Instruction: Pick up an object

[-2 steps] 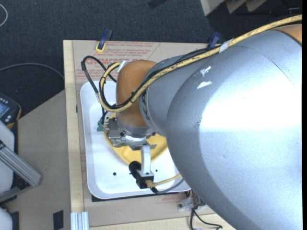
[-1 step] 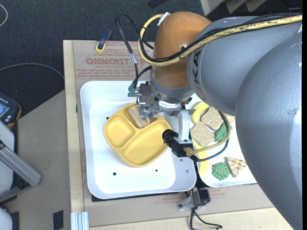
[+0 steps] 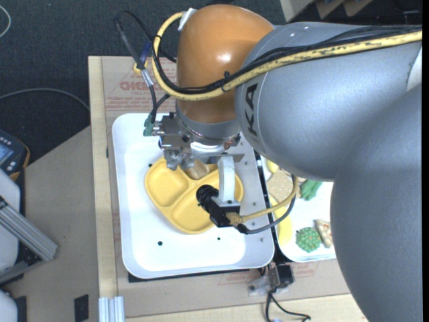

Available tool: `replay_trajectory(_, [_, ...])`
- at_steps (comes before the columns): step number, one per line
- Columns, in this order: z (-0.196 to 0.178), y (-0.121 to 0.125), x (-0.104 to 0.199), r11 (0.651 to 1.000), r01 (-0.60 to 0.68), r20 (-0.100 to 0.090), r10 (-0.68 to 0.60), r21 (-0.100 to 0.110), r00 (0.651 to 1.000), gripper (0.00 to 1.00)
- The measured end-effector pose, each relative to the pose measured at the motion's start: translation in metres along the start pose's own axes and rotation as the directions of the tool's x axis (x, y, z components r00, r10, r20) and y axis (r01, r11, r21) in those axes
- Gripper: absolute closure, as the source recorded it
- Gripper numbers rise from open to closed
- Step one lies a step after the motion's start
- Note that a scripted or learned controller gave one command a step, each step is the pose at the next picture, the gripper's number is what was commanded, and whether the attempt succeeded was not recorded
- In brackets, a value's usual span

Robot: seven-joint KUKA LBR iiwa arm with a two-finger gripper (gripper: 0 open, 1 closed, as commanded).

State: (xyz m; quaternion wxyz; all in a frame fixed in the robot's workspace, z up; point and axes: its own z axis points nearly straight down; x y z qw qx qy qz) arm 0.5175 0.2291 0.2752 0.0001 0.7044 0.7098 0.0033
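Over left bin (image 3: 134,247), gripper (image 3: 191,166) crowds yellow tray (image 3: 171,193); front w/ open floor.

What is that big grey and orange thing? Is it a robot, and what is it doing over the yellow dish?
Yes, it is a robot arm, grey with an orange part near its wrist. The camera sits above the bench and looks down at a slant, and the arm reaches in from the right. At the arm's end is a gripper, a hand with two fingers, hanging low over a yellow dish with compartments. The dish lies in a shallow white bin. The arm hides the fingers, so I cannot tell if they hold anything. In the second bin on the right lie small green things, partly hidden. Its job is to pick something up.
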Motion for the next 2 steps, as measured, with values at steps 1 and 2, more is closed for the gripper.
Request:
replay_trajectory(1, [-0.008,0.052,-0.005,1.000,-0.008,0.004,0.008,-0.001,1.000,1.00])
replay_trajectory(2, [0.038,0.152,-0.008,1.000,-0.008,0.006,0.008,0.001,1.000,1.00])
